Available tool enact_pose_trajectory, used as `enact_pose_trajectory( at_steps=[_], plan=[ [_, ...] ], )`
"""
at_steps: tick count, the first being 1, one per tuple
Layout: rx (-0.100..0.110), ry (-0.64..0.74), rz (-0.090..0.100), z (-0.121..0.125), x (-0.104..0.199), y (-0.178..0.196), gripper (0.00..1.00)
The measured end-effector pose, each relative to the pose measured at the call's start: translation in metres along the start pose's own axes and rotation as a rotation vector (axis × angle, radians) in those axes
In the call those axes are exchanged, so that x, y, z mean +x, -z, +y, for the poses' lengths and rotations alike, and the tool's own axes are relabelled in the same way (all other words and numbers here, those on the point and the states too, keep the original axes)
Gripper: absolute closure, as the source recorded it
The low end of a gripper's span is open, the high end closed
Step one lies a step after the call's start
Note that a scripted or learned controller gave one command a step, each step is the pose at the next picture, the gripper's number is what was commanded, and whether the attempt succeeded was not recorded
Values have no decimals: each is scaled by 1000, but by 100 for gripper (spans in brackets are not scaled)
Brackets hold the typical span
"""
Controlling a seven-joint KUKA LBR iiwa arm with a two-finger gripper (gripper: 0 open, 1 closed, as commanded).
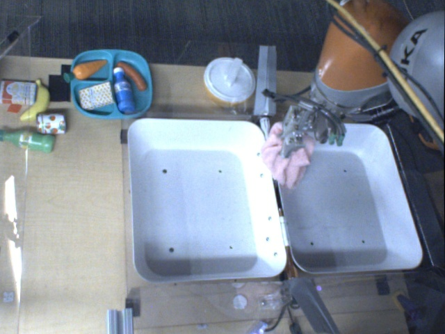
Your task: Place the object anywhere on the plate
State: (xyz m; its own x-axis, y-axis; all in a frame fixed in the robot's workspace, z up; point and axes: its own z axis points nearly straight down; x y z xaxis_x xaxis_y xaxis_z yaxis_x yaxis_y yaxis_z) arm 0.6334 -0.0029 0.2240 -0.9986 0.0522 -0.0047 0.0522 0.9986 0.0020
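While the arm reaches in from the upper right of the frame, its jaws hang over the spot where the two white bins meet. A soft pink cloth is caught between the jaws. The jaws are pinched on the top of the cloth, and the rest of it droops down in a bunch. The bottom of the cloth hangs over the upper left corner of the right bin, just beside the wall between the bins.

The left bin sits right next to it, in the middle of the frame. Both bins rest on the light wood counter.

Above the bins, near the top middle of the frame, stands a round tub with a white lid. A grey metal post stands just beside it.

In the upper left of the frame is a blue plate with little parts inside. It holds an orange carrot, a blue bottle, a brown sausage and a speckled square thing.

At the far left edge of the counter lie a yellow banana, a small box, a little can and a green bottle on its side. The plate is well apart from the cloth.
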Motion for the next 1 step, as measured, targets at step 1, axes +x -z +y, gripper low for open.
enact_pose_trajectory(
  at_steps=[1],
  plan=[
    [-1, 56, -2, 53, 9, -6, 100]
  ],
)
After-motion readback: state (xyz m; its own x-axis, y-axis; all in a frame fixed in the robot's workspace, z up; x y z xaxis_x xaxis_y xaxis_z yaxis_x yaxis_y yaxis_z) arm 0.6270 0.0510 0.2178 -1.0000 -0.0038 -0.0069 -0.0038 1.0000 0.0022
